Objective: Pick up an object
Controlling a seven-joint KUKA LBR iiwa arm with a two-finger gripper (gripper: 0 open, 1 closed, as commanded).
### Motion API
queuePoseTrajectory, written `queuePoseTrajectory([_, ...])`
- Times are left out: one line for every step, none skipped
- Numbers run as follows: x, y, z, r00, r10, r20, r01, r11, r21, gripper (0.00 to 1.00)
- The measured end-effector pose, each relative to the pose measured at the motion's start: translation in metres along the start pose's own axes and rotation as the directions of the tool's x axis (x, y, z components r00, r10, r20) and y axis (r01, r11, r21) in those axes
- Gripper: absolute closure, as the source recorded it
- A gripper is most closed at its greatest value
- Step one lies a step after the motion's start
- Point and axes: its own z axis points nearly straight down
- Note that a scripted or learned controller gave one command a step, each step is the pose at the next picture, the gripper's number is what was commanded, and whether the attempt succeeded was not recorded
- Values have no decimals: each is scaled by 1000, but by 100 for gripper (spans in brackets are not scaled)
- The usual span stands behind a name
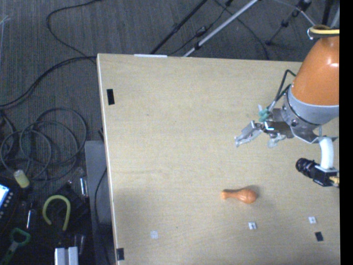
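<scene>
- your gripper [256, 137] hangs over the right part of the tan board [182, 148], its two fingers [245, 136] spread apart with nothing between them.
- the arm [320, 76], with its orange band, comes in from the right edge above the gripper.
- the object you want, an orange pear-shaped thing [240, 195], lies on its side on the board, narrow end pointing left, below the gripper and well apart from it.
- small square markers [252, 225] sit on the board near its lower edge, just below the orange thing.
- cables [38, 142] coil on the floor to the left of the board.
</scene>
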Motion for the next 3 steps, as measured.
queuePoseTrajectory([-66,100,-1,1000,-12,0,12,1000,-1,0])
queuePoseTrajectory([-100,133,111,998,-65,3,65,998,1,0])
queuePoseTrajectory([-112,152,178,975,-223,5,223,975,-2,0])
